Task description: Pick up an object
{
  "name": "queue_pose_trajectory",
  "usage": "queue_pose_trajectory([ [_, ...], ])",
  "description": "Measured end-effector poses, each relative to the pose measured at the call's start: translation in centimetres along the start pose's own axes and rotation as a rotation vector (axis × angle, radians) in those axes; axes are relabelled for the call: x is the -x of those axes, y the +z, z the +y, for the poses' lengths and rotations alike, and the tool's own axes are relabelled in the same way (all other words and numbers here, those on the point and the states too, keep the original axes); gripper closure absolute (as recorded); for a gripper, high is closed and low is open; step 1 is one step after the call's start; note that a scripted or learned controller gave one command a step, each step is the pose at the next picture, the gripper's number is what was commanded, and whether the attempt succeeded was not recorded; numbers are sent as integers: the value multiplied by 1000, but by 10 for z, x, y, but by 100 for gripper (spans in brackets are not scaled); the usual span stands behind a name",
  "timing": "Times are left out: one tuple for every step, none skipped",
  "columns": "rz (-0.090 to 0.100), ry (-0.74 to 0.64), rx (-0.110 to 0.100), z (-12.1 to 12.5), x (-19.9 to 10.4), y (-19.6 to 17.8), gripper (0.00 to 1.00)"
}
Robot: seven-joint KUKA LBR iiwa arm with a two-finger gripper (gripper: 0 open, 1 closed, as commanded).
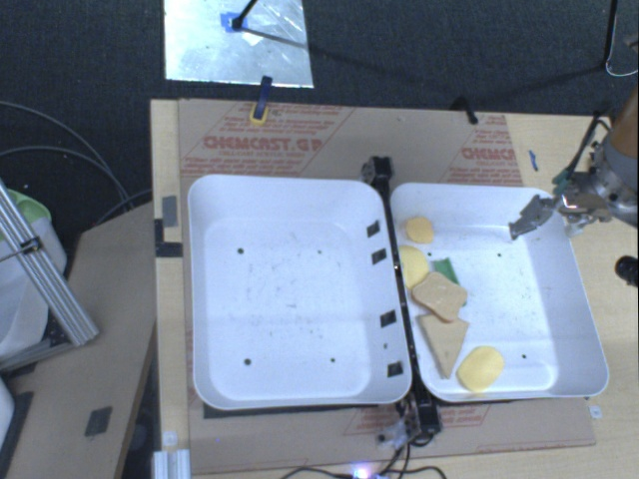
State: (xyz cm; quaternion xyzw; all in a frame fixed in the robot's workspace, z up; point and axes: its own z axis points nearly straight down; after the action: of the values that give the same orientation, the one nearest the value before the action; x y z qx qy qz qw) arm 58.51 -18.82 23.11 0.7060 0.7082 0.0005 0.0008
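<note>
Objects we could pick lie in the shallow white right bin (559, 297): small round yellow piece (420, 231), tan flat slice (440, 295), tan wedge (445, 340), yellow oval (480, 367). Our grey two-finger gripper (529, 220) hovers above the bin's upper right part, empty; we cannot tell its spread.

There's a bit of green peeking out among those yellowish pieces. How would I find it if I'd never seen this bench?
Start at the right bin of the two white ones. Along its left wall lies a column of pale yellow and tan food pieces; the green piece sits just right of the second yellow round, partly tucked under the tan slice. It is the only green thing there.
</note>
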Motion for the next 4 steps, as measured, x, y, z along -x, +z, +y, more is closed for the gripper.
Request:
queue_pose_trajectory([
  [5,9,-16,-104,19,114,0],
  [5,-9,-2,-62,-77,149,0],
  [4,-13,12,-28,-176,40,0],
  [3,-5,17,-67,-195,-104,0],
])
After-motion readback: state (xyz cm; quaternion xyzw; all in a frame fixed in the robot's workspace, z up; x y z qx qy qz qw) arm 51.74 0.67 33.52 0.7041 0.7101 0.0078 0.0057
